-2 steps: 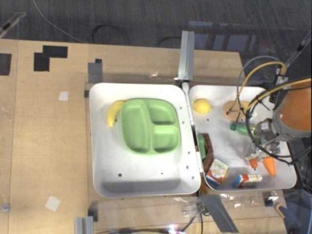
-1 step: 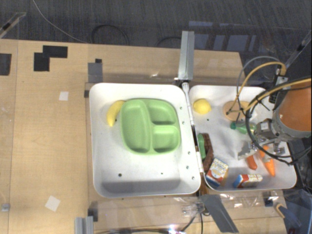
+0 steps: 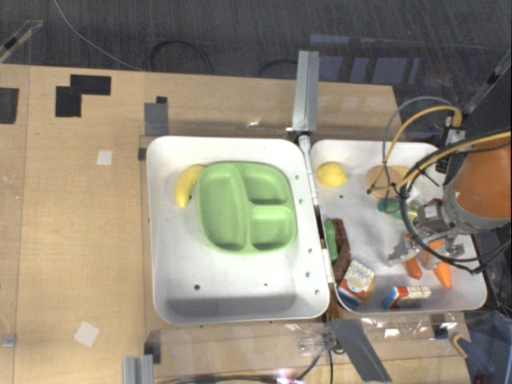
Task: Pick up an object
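Gripper [image 3: 422, 250] of mine hangs low over the right bin [image 3: 472, 298], toward its 4 o'clock side, and from this slanted overhead camera view I cannot tell how wide it stands or whether anything sits in it; cables and my wrist crowd the spot. Two small orange carrots lie right by it: one carrot [image 3: 413, 267] just below the tip at about 6 o'clock, the other carrot [image 3: 442, 275] toward 4 o'clock, both with their long axes running roughly 12 to 6. I judge the nearer one the likeliest pick, so closing across its short width matters. Farther off, a lemon [image 3: 331, 174] rests at 10 o'clock from me, a small carton [image 3: 358, 280] at 8 o'clock, and a red-and-white box [image 3: 408, 295] at 6. The left bin [image 3: 172, 286] holds a green tray [image 3: 244, 206] and a banana [image 3: 187, 185], well apart from me.
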{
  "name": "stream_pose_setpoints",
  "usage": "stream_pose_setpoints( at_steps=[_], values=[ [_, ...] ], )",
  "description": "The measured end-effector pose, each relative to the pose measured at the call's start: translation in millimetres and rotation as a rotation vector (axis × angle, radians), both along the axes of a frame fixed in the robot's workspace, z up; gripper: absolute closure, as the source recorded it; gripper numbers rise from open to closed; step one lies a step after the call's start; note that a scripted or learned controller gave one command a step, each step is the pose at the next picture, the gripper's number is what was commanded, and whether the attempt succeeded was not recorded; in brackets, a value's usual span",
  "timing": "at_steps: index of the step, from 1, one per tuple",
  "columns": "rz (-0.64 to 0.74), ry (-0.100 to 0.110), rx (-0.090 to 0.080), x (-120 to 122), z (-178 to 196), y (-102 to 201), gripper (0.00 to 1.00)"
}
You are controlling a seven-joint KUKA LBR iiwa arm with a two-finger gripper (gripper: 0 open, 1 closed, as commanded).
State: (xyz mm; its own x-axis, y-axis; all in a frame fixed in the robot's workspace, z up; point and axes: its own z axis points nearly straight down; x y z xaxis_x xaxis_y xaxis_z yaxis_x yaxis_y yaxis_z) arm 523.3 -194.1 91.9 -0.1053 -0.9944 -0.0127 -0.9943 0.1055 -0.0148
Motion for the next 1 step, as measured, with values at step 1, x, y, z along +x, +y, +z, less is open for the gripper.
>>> stream_pose_setpoints(
  at_steps=[1],
  values=[
    [-0.006,-0.01,-0.004,3.1,12.3,-1.2,1.0]
  ],
)
